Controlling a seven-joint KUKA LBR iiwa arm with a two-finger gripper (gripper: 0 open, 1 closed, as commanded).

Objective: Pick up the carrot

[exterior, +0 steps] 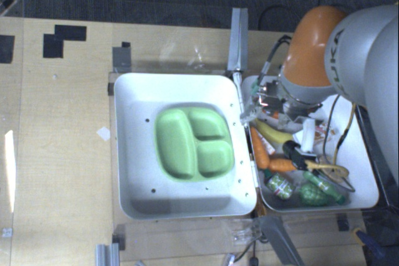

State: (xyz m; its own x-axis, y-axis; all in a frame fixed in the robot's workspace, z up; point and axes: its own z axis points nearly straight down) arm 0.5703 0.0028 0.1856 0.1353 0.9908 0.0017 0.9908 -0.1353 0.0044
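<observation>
Carrot (257,147) hugging left wall of right bin (366,191) likely stiff, light, smooth, so grip mid-body crosswise; tool (267,101) opening: can't tell.

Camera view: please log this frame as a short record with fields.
left bin: holds a green divided tray
right bin: cluttered
carrot: lies along the right bin's left wall, near side of the banana
other items: green packets at the near wall
arm: reaches over the right bin
end effector: above the right bin's far left corner, beyond the carrot
</observation>
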